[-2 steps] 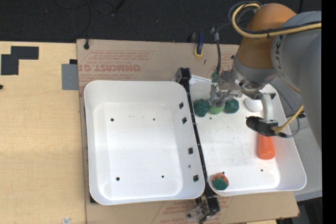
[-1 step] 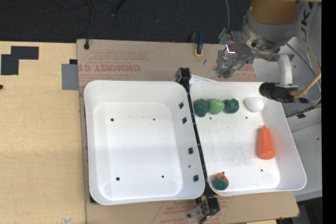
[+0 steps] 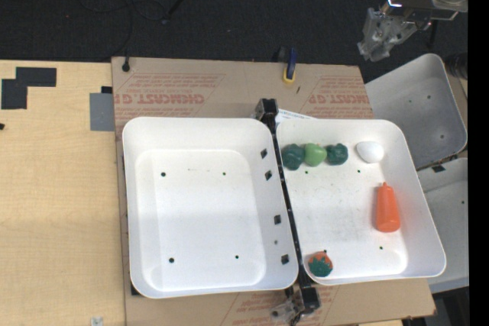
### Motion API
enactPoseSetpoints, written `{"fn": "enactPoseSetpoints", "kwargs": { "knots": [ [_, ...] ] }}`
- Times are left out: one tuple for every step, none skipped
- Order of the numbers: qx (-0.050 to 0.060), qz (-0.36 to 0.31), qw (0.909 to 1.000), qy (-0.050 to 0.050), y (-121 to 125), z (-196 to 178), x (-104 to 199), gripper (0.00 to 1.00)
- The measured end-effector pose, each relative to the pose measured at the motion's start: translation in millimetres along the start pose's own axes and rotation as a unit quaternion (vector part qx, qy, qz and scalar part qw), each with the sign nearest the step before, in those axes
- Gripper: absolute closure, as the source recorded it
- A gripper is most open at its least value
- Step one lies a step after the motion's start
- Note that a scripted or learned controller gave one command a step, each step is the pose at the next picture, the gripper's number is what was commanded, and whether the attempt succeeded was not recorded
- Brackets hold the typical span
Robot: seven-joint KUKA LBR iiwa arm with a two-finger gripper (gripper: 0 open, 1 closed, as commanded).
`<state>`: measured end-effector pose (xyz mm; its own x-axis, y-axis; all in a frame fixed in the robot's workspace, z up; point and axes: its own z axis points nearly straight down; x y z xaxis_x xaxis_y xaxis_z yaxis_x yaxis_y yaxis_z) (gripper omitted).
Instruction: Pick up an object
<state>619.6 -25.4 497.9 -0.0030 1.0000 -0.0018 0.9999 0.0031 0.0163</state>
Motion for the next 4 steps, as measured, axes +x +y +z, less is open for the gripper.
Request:
{"fn": "enactPoseSetpoints", "kwargs": {
  "knots": [
    [0.007,0.002,1.0000,0.000,-12.0,-43.1,-20.8,1.00],
    [0.010,0.003,0.9999,0.000,-19.3,-39.5,-77.3,1.00],
    [0.010,0.004,0.9999,0.000,-13.7,-38.9,-132.7,1.00],
    [0.010,0.003,0.9999,0.000,-0.1,-38.2,-188.2,1.00]
  ]
}}
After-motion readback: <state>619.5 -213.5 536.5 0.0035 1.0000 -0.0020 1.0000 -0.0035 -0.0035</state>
